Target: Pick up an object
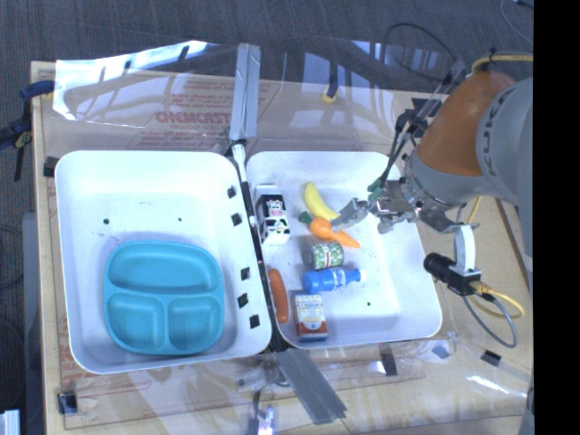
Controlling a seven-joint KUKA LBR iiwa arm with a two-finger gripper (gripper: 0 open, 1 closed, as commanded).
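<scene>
Teal tray (165,297), yellow banana (315,201), orange carrot (332,232), blue bottle (330,280), white bins (82,179).

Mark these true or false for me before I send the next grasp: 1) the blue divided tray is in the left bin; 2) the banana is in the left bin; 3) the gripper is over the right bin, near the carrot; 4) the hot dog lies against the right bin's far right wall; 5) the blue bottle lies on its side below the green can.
1) True: the blue divided tray sits in the left bin.
2) False: the banana is in the right bin.
3) True: the gripper is over the right bin, just right of the carrot.
4) False: the hot dog lies by the left wall, next to the divider.
5) True: the blue bottle lies flat just below the green can.
</scene>
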